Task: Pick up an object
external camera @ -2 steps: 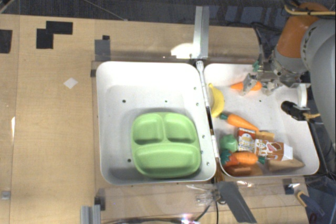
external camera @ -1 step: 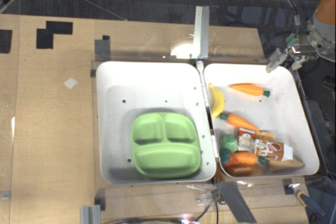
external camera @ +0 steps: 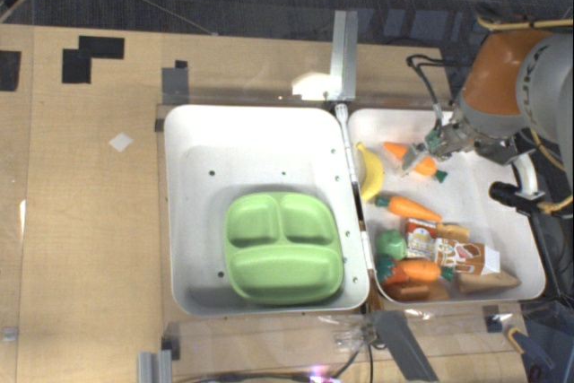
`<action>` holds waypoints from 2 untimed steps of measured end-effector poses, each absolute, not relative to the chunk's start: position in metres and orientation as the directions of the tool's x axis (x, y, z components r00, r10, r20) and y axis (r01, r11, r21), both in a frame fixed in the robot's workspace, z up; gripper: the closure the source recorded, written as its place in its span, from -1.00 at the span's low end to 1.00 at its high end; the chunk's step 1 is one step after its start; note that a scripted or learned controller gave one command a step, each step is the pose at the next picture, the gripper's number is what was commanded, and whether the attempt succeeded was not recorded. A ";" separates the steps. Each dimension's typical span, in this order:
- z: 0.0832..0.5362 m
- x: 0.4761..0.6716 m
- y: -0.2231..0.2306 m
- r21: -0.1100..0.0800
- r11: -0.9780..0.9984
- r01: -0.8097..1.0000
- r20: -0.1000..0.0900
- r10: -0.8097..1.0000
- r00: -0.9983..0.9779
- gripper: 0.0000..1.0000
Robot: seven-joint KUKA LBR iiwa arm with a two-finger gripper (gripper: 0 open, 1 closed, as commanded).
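Currently, your left bin (external camera: 188, 193) holds one green tray (external camera: 283, 247). Right bin (external camera: 529, 256): banana (external camera: 370, 171), carrots (external camera: 414, 208), carton (external camera: 448, 252). Gripper (external camera: 429, 150) at upper right; I cannot tell its grip.

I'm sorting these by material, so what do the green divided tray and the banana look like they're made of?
Green divided tray: probably moulded plastic, with a smooth, even colour, a soft sheen and rounded compartments. Banana: likely a plastic toy, uniformly bright yellow and slightly glossy, though it is too small to be sure.
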State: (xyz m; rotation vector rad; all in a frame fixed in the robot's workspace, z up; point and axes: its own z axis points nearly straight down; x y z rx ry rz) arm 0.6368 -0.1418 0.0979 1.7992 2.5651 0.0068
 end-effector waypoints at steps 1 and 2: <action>0.110 0.638 -0.141 0.013 0.342 0.940 -0.006 0.940 -0.342 1.00; 0.203 0.636 -0.048 0.007 0.416 0.909 -0.003 0.909 -0.416 1.00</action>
